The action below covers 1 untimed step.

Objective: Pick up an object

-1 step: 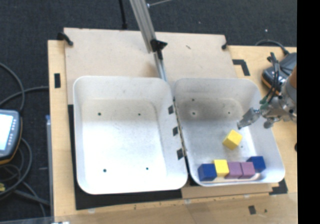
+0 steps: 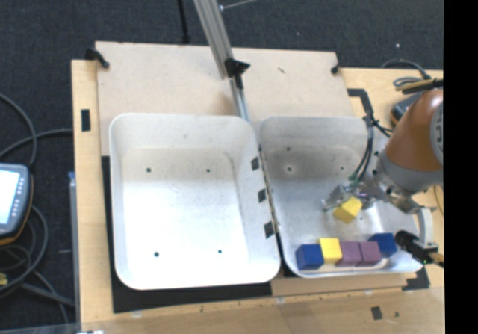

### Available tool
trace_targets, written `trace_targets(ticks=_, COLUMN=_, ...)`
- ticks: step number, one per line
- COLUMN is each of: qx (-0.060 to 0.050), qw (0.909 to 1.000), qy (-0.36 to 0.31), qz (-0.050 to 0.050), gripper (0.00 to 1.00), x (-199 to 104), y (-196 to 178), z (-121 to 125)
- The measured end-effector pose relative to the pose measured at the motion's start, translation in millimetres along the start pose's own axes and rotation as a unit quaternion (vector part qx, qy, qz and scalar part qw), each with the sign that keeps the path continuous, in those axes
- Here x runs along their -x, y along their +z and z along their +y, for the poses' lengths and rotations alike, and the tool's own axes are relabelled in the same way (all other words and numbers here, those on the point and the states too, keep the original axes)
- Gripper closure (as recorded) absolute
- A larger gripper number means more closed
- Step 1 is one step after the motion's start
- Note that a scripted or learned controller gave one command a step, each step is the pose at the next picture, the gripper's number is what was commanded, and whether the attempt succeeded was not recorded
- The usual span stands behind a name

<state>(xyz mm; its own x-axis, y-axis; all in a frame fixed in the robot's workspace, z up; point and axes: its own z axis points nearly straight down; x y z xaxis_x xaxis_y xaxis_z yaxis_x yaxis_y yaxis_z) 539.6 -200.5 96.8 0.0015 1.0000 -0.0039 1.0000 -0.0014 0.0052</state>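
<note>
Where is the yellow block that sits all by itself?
The lone yellow block is in the right bin, right at the gripper, above the row of blocks along the bin's front edge.

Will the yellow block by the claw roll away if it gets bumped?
Probably not. The yellow block looks boxy with flat sides, so it should slide or tip, not roll. It's small, so likely light. It sits tilted beside the claw.

arm [image 2: 418,142] cut off at right edge, monitor [image 2: 11,202] cropped left
</note>
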Motion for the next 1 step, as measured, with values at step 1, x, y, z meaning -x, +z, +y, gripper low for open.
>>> trace_targets(ticks=1, qx=0.002, qw=1.0000, qy=0.002, qz=0.000, gripper=1.00, x=1.0, y=-13.1, z=1.3)
